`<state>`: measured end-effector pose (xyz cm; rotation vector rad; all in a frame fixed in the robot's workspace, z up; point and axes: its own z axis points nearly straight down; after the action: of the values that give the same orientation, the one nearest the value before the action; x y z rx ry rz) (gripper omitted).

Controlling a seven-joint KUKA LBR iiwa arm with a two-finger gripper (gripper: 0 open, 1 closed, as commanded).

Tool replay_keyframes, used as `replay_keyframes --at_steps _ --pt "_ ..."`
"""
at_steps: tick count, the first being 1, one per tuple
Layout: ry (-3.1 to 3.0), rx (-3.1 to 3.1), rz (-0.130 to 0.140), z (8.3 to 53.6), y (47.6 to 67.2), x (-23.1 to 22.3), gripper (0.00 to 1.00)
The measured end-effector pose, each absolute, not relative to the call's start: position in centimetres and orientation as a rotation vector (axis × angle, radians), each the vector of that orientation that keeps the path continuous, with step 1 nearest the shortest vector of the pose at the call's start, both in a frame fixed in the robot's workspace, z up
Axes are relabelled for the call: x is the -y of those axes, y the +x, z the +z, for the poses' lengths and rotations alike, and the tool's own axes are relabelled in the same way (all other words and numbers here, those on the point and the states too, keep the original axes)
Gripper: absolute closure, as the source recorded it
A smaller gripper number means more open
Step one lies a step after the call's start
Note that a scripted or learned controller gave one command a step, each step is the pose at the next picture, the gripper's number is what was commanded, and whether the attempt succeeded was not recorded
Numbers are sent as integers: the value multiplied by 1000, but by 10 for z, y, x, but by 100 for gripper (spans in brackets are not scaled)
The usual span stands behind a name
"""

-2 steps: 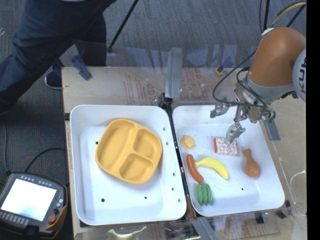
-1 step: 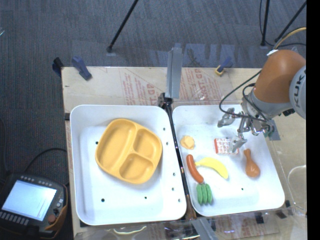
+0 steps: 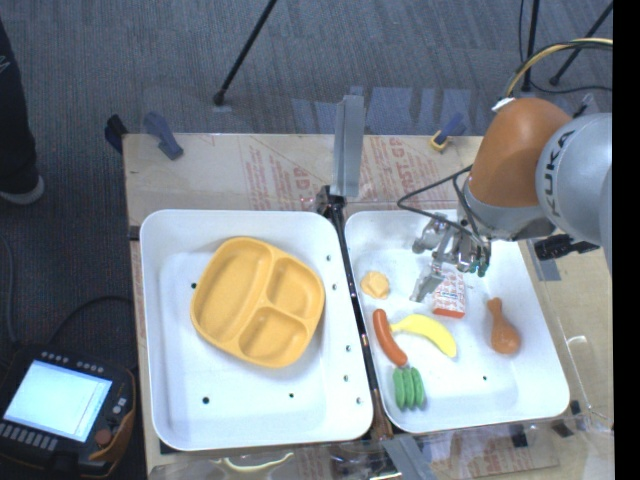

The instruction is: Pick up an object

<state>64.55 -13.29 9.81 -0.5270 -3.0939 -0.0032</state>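
My gripper [image 3: 447, 280] hangs low over the upper middle of the right bin [image 3: 545, 368], reaching in from the right. It looks open, with one finger [image 3: 426, 288] just left of a small red and white bottle [image 3: 451, 300] that lies on the bin floor. The bottle's upper end sits under the gripper, and I cannot tell whether they touch. Close by lie a yellow banana [image 3: 428, 332], a red sausage [image 3: 389, 338], a brown chicken drumstick [image 3: 502, 328], a pale round biscuit [image 3: 376, 285] and a green bean bunch [image 3: 408, 388].
The left bin [image 3: 170, 388] holds a yellow divided plate [image 3: 258, 300]. A grey upright post [image 3: 348, 153] stands behind the seam between the bins. The arm's orange and grey body [image 3: 540, 173] looms over the right bin's far right corner.
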Motion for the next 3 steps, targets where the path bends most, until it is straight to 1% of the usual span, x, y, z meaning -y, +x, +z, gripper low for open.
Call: replay_keyframes --at_steps 1,2,3 --pt "-845 3028 0 181 602 193 0" --pt "-658 3064 -2 113 633 208 0" --pt "-1336 2838 0 131 631 124 0"
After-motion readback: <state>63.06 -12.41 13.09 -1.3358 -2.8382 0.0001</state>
